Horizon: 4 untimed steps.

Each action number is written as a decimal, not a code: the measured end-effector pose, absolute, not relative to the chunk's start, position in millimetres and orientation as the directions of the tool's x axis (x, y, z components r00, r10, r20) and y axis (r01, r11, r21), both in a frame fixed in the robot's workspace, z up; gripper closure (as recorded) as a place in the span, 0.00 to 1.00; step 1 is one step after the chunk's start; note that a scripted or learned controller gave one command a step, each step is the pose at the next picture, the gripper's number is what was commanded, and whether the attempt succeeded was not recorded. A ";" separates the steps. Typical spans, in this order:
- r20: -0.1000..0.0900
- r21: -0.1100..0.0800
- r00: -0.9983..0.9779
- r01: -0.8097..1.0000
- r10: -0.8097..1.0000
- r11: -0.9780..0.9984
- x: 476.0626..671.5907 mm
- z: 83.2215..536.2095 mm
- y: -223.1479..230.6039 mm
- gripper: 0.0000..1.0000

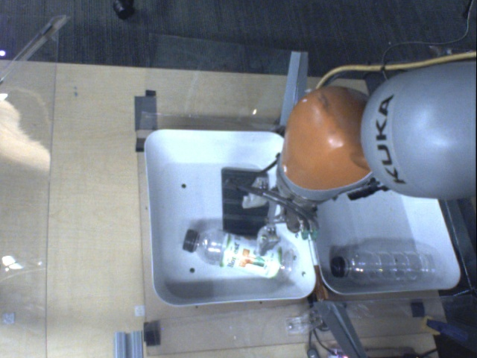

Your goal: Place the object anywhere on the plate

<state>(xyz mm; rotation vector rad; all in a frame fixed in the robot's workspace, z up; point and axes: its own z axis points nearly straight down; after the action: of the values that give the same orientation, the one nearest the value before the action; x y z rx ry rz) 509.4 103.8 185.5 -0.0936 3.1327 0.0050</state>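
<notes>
A clear plastic bottle point(235, 253) with a dark cap and a green and orange label lies on its side near the front of the left bin point(168, 200). Behind it, a flat black square plate point(240, 196) rests on the bin floor. My gripper point(268, 237) hangs under the orange wrist band, right above the label end of the bottle and at the plate's front right corner. The wrist hides the plate's right edge.
A second clear bottle point(380, 265) with a dark cap lies on its side in the right bin point(440, 222). The arm's large grey and orange body point(350, 140) covers the wall between the two bins. A sheet of clear plastic point(30, 162) stands on the bench to the left.
</notes>
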 end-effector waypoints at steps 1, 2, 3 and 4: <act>-0.006 0.003 -0.962 -0.272 -0.272 0.962 560.3 112.8 167.7 0.00; -0.011 0.005 -0.988 -0.152 -0.152 0.988 564.0 90.5 159.6 0.00; -0.004 0.013 -0.845 -0.534 -0.534 0.845 615.5 88.3 146.0 0.00; -0.013 -0.005 -0.466 -0.885 -0.885 0.466 600.9 89.9 133.2 0.00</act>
<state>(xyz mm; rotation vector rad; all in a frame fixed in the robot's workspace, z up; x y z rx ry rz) 600.9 133.2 89.9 -1.6163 2.6773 0.0035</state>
